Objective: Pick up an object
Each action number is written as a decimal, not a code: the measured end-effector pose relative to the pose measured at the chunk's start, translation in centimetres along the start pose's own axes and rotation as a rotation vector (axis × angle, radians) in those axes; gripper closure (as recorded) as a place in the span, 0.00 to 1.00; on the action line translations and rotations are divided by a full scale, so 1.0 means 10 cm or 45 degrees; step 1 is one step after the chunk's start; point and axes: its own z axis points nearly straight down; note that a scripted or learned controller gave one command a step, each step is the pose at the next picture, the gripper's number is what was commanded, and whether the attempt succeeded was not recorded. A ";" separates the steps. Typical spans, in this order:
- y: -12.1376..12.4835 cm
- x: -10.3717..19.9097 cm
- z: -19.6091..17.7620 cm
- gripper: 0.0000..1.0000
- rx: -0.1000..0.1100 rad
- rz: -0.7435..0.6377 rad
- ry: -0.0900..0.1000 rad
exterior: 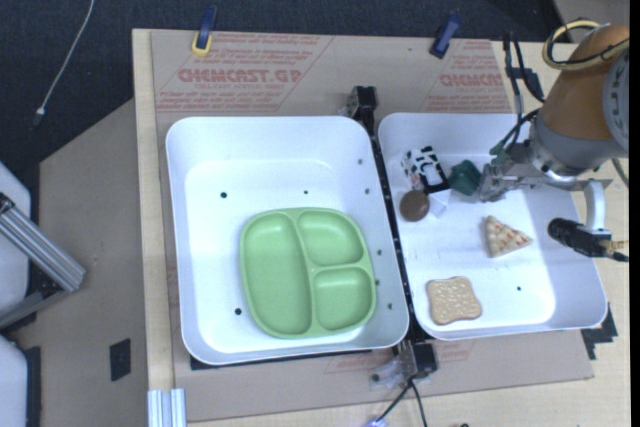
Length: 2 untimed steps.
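The right bin (pixel 560 300) holds several small things. A black-and-white toy (pixel 423 167) lies at its far left, a dark green object (pixel 465 178) just right of it, and a brown round piece (pixel 414 206) below them. A pizza slice (pixel 506 237) lies mid-bin and a tan cracker (pixel 453 299) near the front. My gripper (pixel 493 179) reaches in from the right, low over the bin, right beside the dark green object and touching or nearly touching it. Nothing visibly sits lifted in it.
The left bin (pixel 200 165) holds a green divided plate (pixel 305 270). A black clamp (pixel 363 101) sits between the bins at the back. The arm's orange band (pixel 585 90) and a black part (pixel 580 236) hang over the right bin's right side.
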 end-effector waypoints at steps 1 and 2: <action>-0.01 0.08 -0.48 1.00 -0.006 -0.002 -0.002; 0.02 0.10 -0.91 1.00 -0.007 -0.003 -0.002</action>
